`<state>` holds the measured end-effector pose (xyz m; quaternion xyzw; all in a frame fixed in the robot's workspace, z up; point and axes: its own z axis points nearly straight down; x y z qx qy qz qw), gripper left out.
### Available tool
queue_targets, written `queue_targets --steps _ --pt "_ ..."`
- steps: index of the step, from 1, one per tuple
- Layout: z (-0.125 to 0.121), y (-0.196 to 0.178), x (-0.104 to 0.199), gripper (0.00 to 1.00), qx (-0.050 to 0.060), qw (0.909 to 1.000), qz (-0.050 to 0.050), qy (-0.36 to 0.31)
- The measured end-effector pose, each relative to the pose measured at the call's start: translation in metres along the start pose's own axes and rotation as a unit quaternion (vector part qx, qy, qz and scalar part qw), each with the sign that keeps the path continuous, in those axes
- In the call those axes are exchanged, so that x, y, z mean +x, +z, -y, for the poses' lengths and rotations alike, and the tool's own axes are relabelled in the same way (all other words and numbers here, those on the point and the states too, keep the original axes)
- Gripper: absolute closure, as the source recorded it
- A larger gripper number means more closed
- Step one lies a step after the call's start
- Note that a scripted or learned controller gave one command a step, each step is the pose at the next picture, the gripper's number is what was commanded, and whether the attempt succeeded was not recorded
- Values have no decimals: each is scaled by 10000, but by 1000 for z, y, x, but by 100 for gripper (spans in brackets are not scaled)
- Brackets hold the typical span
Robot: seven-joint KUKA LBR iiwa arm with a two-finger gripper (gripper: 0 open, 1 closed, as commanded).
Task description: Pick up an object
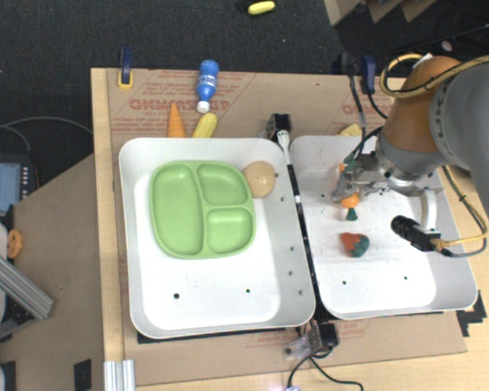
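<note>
Divided plate [202, 210] in left bin [147, 300]

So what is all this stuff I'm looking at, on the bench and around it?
White bins: 2, white, side by side on the bench; left bin, right bin.
Divided plate: 1, green, three compartments, in the left bin.
Round object: 1, tan, in the left bin, beside the plate's upper right corner.
Strawberry toy: 1, red with green, in the right bin.
Small carrot-like toy: 1, orange with a green tip, in the right bin, right under the gripper.
Bottle: 1, white with blue cap, on the board behind the left bin.
Carrot toy: 1, orange, behind the left bin.
Corn toy: 1, yellow, next to that carrot.
Yellow object: 1, on the dark floor.
Gripper: 1, metal, over the right bin.
</note>
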<state>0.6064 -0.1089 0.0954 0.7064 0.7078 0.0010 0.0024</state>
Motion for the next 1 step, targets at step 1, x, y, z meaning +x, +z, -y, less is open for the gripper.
queue_targets --steps 1 --pt "63 -95 64 100 21 10000 -29 -18"
